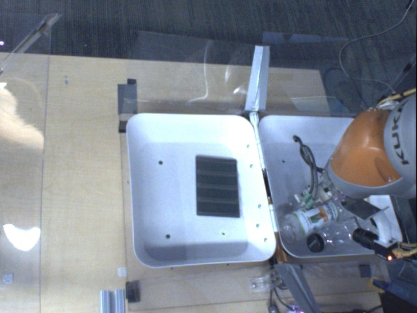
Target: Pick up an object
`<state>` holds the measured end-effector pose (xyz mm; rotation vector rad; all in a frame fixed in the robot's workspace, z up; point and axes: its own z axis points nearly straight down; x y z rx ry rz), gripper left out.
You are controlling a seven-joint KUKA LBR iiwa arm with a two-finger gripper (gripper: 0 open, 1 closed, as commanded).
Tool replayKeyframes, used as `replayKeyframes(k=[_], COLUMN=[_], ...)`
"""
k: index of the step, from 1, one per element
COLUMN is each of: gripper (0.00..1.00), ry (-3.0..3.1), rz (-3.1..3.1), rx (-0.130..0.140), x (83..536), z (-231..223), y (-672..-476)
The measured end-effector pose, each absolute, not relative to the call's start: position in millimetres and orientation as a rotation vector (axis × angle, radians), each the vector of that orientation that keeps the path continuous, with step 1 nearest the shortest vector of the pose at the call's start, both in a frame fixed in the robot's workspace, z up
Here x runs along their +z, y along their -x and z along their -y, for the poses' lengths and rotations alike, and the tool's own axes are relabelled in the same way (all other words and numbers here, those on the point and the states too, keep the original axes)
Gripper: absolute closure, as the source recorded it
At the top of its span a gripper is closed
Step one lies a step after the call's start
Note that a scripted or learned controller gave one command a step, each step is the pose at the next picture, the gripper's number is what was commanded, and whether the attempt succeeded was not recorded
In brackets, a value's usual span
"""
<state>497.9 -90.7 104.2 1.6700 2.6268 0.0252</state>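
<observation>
One gripper (320,204) hangs over a clear bottle (301,222) in the right bin (277,149).

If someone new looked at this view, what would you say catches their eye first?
Probably the arm's orange band, bulging in from the right over the right bin. Next, the dark ribbed rectangular object lying alone in the middle of the left bin. Then the clutter under the arm at the right bin's near edge, including a clear bottle on its side.

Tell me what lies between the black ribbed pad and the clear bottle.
In the camera view, between black ribbed pad and clear bottle: bare bin floor and the bins' adjoining rims.
</observation>
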Motion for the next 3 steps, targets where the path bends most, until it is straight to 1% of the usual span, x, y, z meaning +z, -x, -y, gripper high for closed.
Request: replayKeyframes(k=[1, 2, 3], gripper=[1.00, 0.00, 0.00], ry=[-1.513, -1.515, -1.515], rz=[-2.744, -2.744, -2.744], rx=[0.008, 0.007, 0.007], x=[186.3, 186.0, 186.0], z=[25.7, 25.9, 25.9], y=[-543.8, -543.7, -543.7])
